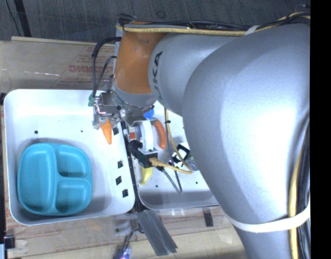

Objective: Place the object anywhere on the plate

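A light blue plate [55,178] with three compartments lies in the left white bin [25,107], at its front left. My gripper [104,120] hangs over the right part of that bin, well to the right of and behind the plate. An orange carrot-shaped object [107,132] shows at the gripper's tip, pointing down, and looks held between the fingers. The grey arm with its orange band [134,63] covers most of the right bin.
In the right bin [171,198] lie another orange piece [161,135], a yellow piece [146,172], a blue piece [149,113] and some thin dark and yellow items [179,161]. A ridge with black marks [122,171] divides the two bins.
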`<state>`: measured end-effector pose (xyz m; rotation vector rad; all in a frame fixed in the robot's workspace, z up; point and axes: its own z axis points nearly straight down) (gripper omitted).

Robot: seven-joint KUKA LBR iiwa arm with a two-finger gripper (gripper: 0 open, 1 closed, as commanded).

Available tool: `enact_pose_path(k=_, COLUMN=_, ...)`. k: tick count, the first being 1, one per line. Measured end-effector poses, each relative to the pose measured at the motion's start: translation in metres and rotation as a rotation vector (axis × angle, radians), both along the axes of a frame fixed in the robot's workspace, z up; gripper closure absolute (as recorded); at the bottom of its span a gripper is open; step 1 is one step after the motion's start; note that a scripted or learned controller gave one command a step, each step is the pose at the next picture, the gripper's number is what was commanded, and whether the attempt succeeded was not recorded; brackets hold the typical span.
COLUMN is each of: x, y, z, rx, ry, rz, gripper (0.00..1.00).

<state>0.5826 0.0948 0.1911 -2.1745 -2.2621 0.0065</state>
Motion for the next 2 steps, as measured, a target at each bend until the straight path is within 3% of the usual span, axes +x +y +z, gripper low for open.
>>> enact_pose_path(k=1, x=-0.0498, y=0.0672, z=0.0157, rx=-0.001, ry=0.001, rz=-0.038, gripper=1.0)
enact_pose_path(k=2, x=-0.0496, y=0.0668, z=0.0157, rx=-0.001, ry=0.0, rz=-0.039, gripper=0.0)
